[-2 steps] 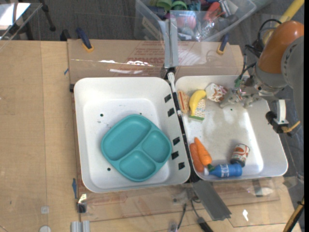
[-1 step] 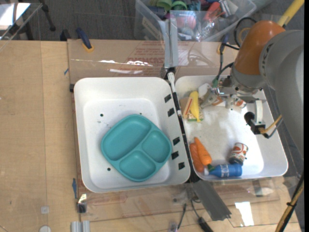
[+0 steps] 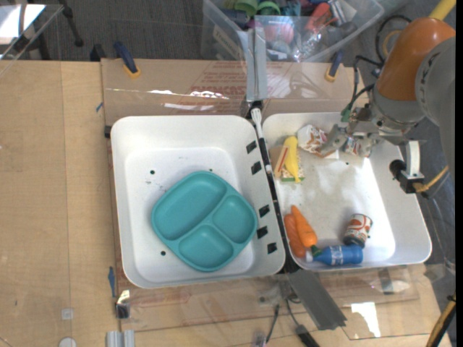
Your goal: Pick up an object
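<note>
My gripper [image 3: 352, 144] hangs low over the far part of the right bin [image 3: 405, 215], under the grey arm with its orange band [image 3: 409, 53]. Just to its left lies a crumpled white and red packet [image 3: 312, 137], close to or touching the gripper. A yellow corn-like toy [image 3: 290, 157] lies left of the packet. At the near side of the bin are an orange carrot [image 3: 301, 230], a blue bottle [image 3: 338, 254] lying on its side, and a small can [image 3: 357, 229].
A teal divided plate [image 3: 204, 220] sits in the left bin [image 3: 134, 165]. A black divider [image 3: 264, 186] runs between the bins. A clear tub of mixed toys [image 3: 289, 13] stands behind them, and a cable [image 3: 434, 179] hangs by the right bin's edge.
</note>
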Motion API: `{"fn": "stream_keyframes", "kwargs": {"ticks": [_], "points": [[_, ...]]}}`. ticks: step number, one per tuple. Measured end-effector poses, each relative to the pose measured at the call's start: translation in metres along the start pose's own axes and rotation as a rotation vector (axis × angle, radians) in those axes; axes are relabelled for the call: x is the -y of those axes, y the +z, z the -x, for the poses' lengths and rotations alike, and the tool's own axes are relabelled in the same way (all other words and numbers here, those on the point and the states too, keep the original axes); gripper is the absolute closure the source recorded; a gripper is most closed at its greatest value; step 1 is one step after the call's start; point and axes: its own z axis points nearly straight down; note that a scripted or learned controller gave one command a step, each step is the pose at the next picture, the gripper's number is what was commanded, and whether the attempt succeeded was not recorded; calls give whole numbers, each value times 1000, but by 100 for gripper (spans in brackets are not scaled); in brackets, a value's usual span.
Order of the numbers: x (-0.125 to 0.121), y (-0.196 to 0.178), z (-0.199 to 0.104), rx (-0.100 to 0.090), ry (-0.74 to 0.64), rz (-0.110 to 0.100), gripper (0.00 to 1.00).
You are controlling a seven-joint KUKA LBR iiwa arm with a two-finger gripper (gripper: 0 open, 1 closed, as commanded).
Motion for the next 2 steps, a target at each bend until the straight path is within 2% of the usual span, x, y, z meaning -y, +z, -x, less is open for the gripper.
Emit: {"fn": "stream_keyframes", "kwargs": {"ticks": [1,2], "points": [[1,36,-60,4,-18,4,0],[1,36,-57,2,-31,4,0]]}}
